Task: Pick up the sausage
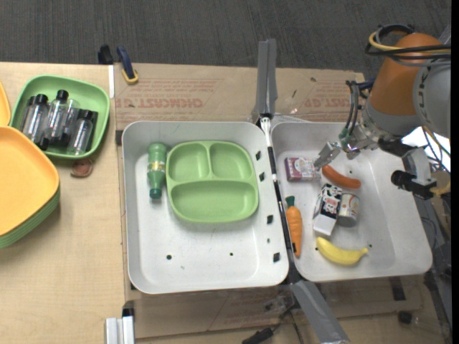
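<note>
Sausage (pixel 341 176): smooth, orange-red, slightly curved, lying flat in the right bin (pixel 401 253), just below the gripper (pixel 338 149). We judge the gripper is lowered for a grasp; whether it is open or closed we cannot tell (too small, foreshortened). Just beyond its tip lies a purple packet (pixel 300 168); further below, a glossy can (pixel 348 209) and a carton (pixel 328 208), crowding the approach.
</note>
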You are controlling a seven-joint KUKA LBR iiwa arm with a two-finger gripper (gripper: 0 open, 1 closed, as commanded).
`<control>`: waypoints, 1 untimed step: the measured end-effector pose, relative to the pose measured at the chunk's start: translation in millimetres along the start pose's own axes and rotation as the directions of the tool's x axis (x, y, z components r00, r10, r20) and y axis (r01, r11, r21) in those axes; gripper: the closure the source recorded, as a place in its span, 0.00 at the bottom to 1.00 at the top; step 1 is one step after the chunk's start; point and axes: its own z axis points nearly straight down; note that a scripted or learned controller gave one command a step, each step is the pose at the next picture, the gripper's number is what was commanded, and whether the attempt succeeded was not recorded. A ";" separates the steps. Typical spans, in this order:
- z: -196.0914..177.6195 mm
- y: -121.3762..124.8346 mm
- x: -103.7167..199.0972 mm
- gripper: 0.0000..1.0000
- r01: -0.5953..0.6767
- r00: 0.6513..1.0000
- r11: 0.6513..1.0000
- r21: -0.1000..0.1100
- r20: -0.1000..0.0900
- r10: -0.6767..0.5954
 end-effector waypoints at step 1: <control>19.3 -17.9 10.2 0.00 -0.072 0.997 0.997 -0.010 0.004 0.072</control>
